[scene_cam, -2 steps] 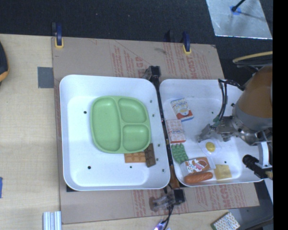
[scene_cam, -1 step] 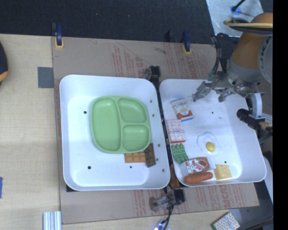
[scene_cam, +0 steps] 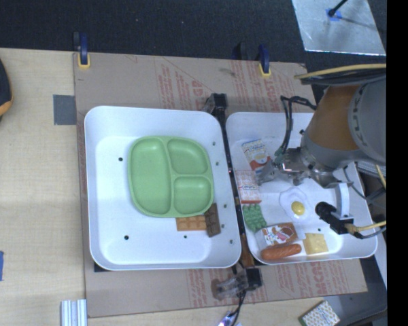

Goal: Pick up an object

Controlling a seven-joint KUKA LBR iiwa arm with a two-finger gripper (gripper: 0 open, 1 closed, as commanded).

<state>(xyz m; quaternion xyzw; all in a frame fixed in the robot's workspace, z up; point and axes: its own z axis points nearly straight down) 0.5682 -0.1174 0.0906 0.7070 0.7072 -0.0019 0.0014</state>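
The grey arm's gripper (scene_cam: 277,170) hangs over the right-hand shallow white bin (scene_cam: 367,250), above a small printed packet (scene_cam: 255,151); whether it is released or clenched I cannot tell. Just beside it lies a flat toy fried egg with a yellow yolk (scene_cam: 296,206). The egg looks light, stiff and thin, so pinching across its raised yolk or edge seems best.
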